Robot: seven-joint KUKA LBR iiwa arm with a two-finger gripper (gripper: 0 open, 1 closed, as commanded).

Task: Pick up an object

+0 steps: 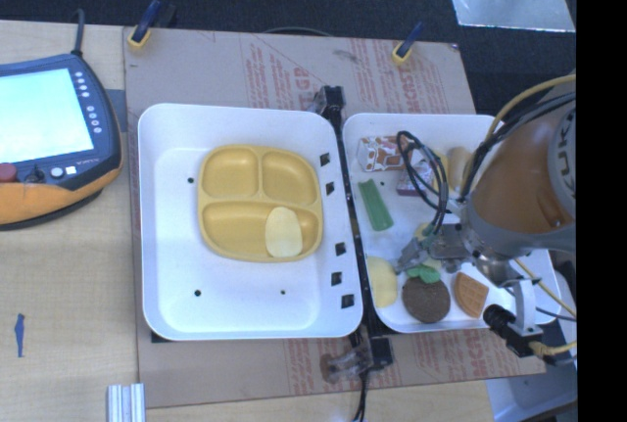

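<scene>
The right bin [364, 131] holds several small items. My gripper [419, 258] hangs low over its front half, at the end of the grey and orange arm [514, 190] coming in from the right. A small green piece [427, 272] lies directly under the gripper, touching or nearly touching it. Just in front sit a dark brown round disc [426, 301], an orange-brown cracker [471, 294] and a pale yellow lump [382, 281]. Farther back lie a green bar [375, 204] and a snack packet [380, 153].
The left bin [167, 214] carries a yellow divided plate [230, 173] with a pale oval piece [284, 232] in its front compartment. A black cable loop [423, 170] runs over the right bin. A teach pendant [49, 131] lies at the far left of the bench.
</scene>
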